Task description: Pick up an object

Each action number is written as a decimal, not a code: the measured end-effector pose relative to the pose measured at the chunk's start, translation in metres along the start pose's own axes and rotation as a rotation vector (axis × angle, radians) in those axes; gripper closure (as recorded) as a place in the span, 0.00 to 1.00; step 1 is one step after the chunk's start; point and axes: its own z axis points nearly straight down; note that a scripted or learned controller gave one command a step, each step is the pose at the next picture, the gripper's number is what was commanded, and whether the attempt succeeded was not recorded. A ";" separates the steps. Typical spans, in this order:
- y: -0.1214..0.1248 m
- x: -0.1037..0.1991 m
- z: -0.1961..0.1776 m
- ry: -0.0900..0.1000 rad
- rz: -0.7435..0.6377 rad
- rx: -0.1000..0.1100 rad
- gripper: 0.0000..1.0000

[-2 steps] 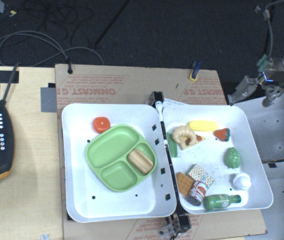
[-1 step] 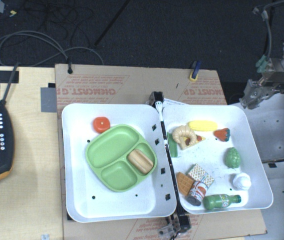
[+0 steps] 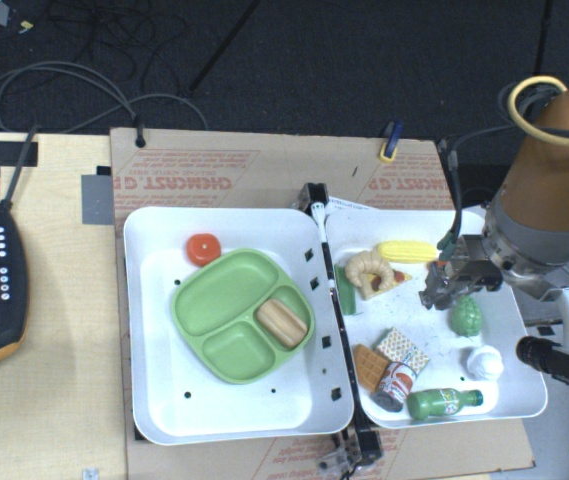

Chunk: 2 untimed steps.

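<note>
Objects for picking are gathered in the right bin [image 3: 524,393]: a corn cob [image 3: 407,252], a green broccoli piece [image 3: 467,318], a white ball [image 3: 484,364] and a green bottle [image 3: 444,402]. The gripper [image 3: 442,293] is held just left of the broccoli; whether the jaws are released or clenched cannot be told. A green divided plate [image 3: 226,308] is seen in the left bin [image 3: 154,388].

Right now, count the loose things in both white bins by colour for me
Green: 3, plate, round toy, bottle
Red or orange: 2, tomato, can
Yellow: 1, corn
Tan or brown: 3, bun, pastry, waffle
White: 1, ball
Checkered: 1, packet
Total: 11
</note>
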 end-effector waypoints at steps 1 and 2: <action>-0.011 0.065 -0.017 -0.001 -0.007 -0.018 1.00; 0.012 0.116 -0.126 -0.002 -0.007 -0.032 1.00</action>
